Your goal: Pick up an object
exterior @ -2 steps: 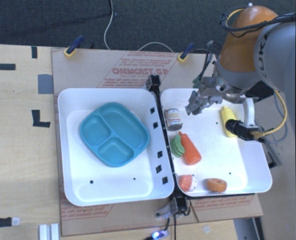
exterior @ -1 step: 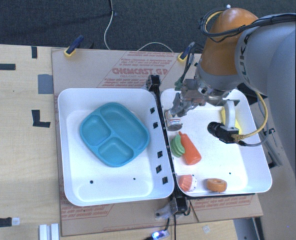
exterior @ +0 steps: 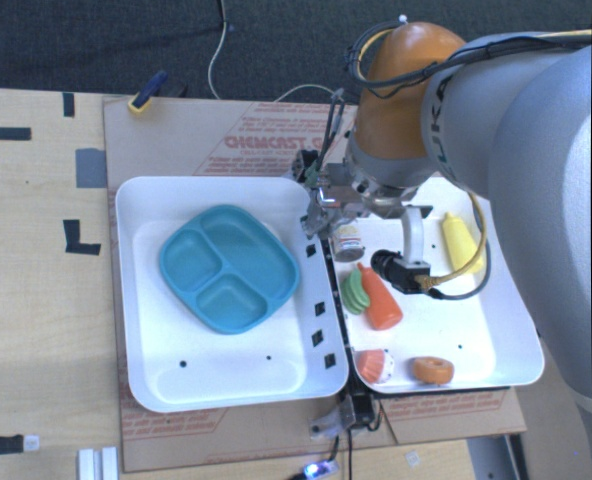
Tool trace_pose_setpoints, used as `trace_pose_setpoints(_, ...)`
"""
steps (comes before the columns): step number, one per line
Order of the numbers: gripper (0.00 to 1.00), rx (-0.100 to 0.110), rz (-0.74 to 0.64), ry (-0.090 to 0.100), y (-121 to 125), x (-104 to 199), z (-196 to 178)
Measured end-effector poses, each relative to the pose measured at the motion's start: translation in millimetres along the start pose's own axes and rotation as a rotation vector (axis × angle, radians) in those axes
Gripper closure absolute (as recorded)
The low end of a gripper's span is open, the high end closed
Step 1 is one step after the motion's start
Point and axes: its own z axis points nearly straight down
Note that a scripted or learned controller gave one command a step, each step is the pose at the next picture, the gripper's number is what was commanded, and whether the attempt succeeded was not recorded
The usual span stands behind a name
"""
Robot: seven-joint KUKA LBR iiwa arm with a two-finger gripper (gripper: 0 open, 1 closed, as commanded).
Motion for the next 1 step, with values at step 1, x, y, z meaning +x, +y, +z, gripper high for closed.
trace_pose_setpoints(1,1.0,-0.002,0.0,0.0,12.2,49.3,5.1)
